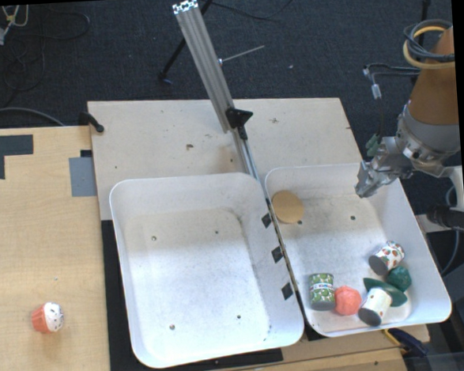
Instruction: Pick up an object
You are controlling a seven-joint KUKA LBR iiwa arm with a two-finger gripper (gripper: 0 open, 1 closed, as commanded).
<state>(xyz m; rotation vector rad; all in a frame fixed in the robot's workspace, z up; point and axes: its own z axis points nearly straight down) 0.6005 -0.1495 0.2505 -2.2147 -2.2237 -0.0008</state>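
Note:
The right bin holds several small objects. A tan round piece lies near its far left corner. Along its near side sit a green-and-white can, a red ball, a white cup with a dark end, a dark green piece and a small patterned cup. My gripper hangs over the bin's far right corner, well apart from all of them, with nothing seen between its fingers.
The left bin stands beside the right one, with black clips along the shared wall. A slanted metal rail rises behind the bins. A small red-and-white object lies on the wooden bench at the left.

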